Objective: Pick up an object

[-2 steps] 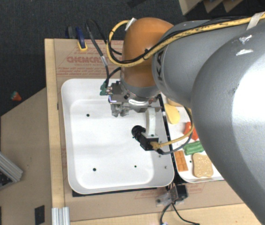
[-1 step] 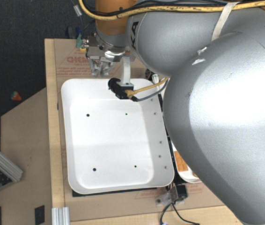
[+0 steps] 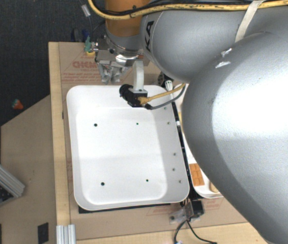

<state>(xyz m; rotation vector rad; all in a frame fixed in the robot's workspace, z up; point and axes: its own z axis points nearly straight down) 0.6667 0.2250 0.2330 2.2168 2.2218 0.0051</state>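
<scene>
Object, orange and tan (image 3: 197,176): you get only a sliver of it at 4 o'clock, lying in the right bin (image 3: 205,191), which the arm (image 3: 235,116) cuts down to one corner. Too much is hidden to tell its kind. Pincer (image 3: 110,76): at 12 o'clock, over the far rim of the left bin (image 3: 118,151), well apart from the sliver. You cannot tell whether it is released or clenched. Worktop (image 3: 61,136): tan, bearing both bins.
</scene>
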